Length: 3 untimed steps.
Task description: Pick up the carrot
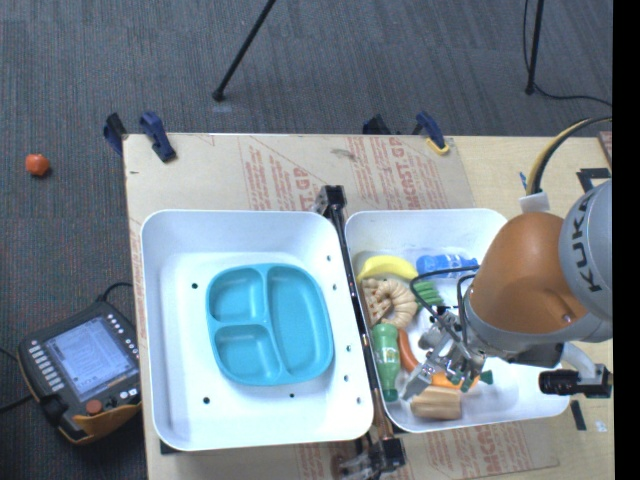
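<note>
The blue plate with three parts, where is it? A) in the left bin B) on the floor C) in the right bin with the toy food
A: the blue plate lies flat in the left bin, while the toy food sits in the right bin.

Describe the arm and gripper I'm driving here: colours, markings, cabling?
The arm is grey with dark lettering on its side, and a broad, rounded orange band sits above the wrist. Thin dark cables loop from the band down to the gripper, a small metallic assembly with dark parts. A yellow and black cable arcs behind the arm.
</note>
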Available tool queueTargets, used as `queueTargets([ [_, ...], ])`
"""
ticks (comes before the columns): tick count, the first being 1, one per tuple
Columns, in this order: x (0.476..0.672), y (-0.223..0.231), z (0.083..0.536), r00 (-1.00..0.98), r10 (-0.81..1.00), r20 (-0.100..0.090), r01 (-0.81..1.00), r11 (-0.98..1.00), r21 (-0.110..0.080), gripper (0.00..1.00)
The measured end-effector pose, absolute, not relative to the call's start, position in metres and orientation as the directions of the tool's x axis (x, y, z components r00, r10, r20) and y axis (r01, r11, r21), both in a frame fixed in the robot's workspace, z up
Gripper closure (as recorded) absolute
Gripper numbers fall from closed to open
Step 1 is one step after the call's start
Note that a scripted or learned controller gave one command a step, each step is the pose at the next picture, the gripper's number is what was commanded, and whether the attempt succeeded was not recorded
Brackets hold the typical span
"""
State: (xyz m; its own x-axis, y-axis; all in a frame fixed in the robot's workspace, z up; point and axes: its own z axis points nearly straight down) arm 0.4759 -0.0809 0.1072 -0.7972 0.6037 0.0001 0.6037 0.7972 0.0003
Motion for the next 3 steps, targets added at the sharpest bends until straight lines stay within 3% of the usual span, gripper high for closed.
queueTargets([
  [3,0.4758,-0.0810,0.1071,-0.796,0.605,0.000,0.605,0.796,0.000,0.00],
])
